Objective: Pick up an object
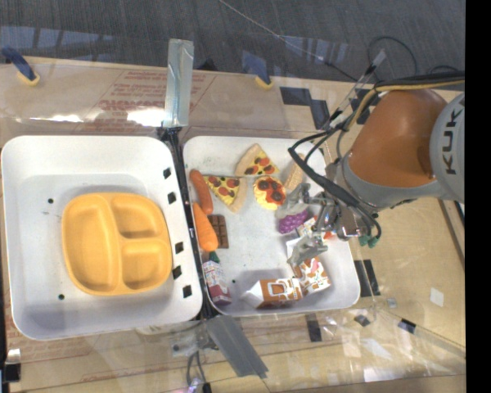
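Note:
My gripper (311, 237) hangs low over the right side of the right bin (247, 260), under the orange-banded wrist. It sits just right of a purple grape bunch (292, 221) and just above a red-and-white carton (316, 276). A brown carton (278, 290) lies at the bin's front edge. Three pizza slices (256, 162) (223, 189) (270, 192) lie toward the back. Along the left wall are a sausage (200, 188), a carrot (205, 228), a chocolate bar (220, 231) and a small bottle (215, 282). I see nothing clearly between the fingers.
The left bin (20, 170) holds a yellow divided plate (114, 241). Black cables loop from the wrist over the right bin's far right corner. Tape strips and a grey bracket mark the divider between the bins.

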